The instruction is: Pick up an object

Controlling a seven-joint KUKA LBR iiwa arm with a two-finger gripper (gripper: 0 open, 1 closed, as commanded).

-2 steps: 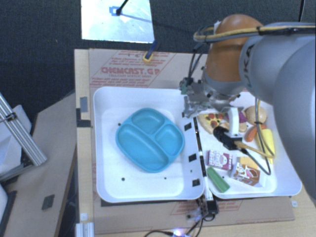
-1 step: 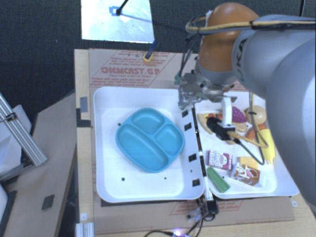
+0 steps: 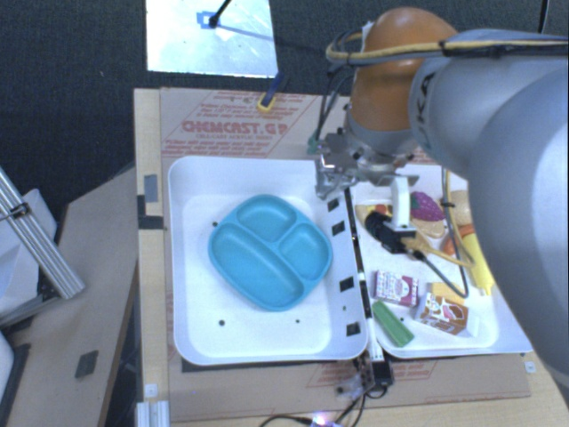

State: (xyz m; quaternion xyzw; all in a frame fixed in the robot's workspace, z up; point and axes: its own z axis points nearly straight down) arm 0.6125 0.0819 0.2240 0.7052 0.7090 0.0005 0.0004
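Grey arm [image 3: 507, 140] looms over right bin [image 3: 484, 332]; gripper [image 3: 333, 181] above divider beside blue plate [image 3: 269, 250], grip state unclear. Risk: descent strikes bin rim, misses toys.

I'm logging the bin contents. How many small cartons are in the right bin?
2. A pink and white carton lies near the bin's front left; a brown and white carton sits just right of it. The arm may hide others.

Blue plate [image 3: 270, 251] (three compartments) lies in white bin [image 3: 191, 256].
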